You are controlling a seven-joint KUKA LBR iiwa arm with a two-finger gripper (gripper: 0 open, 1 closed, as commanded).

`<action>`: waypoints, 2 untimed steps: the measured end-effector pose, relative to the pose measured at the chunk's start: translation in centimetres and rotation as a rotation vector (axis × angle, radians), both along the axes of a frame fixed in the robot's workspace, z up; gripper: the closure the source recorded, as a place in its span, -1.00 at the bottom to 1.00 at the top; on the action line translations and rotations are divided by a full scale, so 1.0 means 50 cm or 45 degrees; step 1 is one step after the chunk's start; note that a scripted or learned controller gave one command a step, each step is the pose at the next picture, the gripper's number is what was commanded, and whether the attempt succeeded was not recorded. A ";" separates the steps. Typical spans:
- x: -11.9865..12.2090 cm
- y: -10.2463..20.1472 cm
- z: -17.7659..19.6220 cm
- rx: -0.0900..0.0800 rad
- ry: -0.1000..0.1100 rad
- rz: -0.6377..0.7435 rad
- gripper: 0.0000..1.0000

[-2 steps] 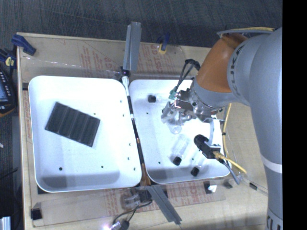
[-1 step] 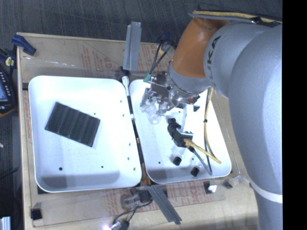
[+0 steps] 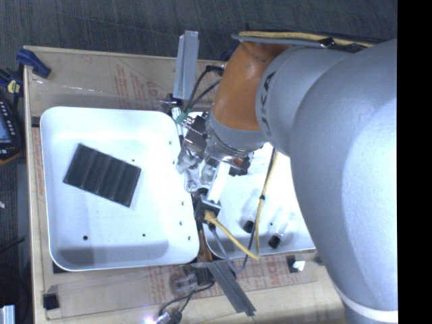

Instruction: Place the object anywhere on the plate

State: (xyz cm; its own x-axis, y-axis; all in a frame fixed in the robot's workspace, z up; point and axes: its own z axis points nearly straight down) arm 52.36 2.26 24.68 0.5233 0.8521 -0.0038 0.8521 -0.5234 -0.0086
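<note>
The gripper (image 3: 197,174) is seen low over the seam between the two bins, just above the right rim of the left bin (image 3: 57,181). Its metal end is crowded by cables and brackets, so whether it is apart or together cannot be told. Nothing can be made out in its grasp.

Above the gripper, the orange band (image 3: 243,90) of the wrist is seen, and behind it the grey arm (image 3: 337,154) bulks across the right side of the view. A yellow cable (image 3: 260,201) is draped from the wrist down over the right bin (image 3: 229,194), most of which is hidden by the arm. Small dark spots are noted on that bin's floor near its lower edge.

In the left bin, a dark ribbed rectangular plate (image 3: 102,174) is lying flat, tilted on the diagonal, toward the bin's left side and well apart from the gripper. No separate object is made out upon it.

Both bins are carried by a pale wooden surface (image 3: 101,73). A blue clamp (image 3: 30,61) is fixed at its upper left corner.
</note>
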 end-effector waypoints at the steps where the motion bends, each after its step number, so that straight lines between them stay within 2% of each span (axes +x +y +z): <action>1: -0.098 0.150 -0.114 -0.003 -0.001 -0.024 1.00; 2: -0.097 0.169 -0.109 -0.002 -0.004 0.140 1.00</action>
